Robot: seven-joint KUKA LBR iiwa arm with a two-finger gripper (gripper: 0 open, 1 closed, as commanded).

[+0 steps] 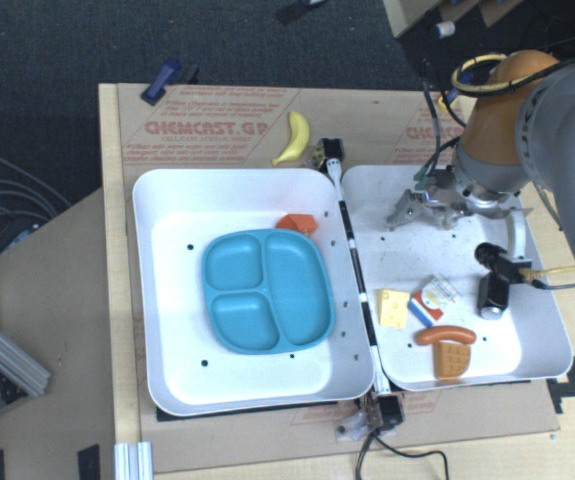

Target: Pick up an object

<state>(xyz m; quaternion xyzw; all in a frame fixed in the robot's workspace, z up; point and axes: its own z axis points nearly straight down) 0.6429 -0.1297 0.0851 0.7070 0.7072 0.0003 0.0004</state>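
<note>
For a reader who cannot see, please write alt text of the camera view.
A grey robot arm reaches into the right bin, its gripper above bare floor near toy food. The left bin holds a blue divided plate; a banana lies behind.

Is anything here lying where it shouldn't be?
Yes: a banana lies on the cardboard behind the left bin, outside both bins, and a small orange piece sits against the blue tray rather than in a compartment.

Even bright light (slightly soft focus)
</note>
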